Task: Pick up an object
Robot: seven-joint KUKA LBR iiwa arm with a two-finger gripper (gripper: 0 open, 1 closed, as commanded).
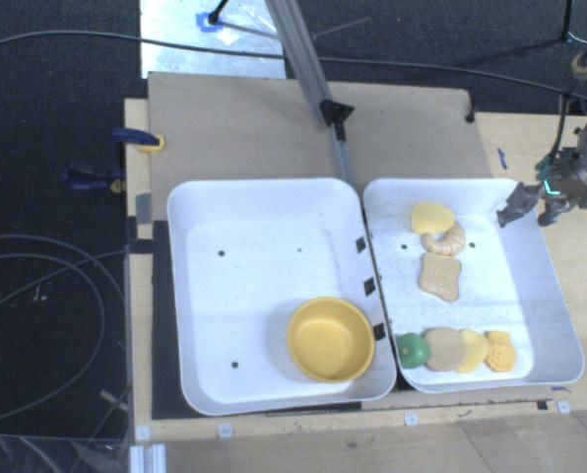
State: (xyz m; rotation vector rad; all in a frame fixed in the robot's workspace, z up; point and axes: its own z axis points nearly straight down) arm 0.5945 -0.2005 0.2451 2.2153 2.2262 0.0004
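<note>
My gripper (532, 213) hangs over the right bin's (550, 294) upper right rim, open, with nothing between its fingers. Inside that bin lie a pale yellow piece (428, 216), a tan curved pastry (449, 241) touching it, and a flat beige biscuit shape (438, 277) just below. Along the near wall sit a green piece (412, 347), a beige round (443, 349), a yellow wedge (473, 351) and an orange waffle-like piece (500, 351) in a row. All of them lie left of and below the gripper, apart from it.
A yellow bowl (330, 339) stands upright in the left bin's (205, 264) near right corner. A grey pole (303, 47) slants down to the bins' shared far edge. A blue and yellow clamp (136, 140) grips the bench's left side.
</note>
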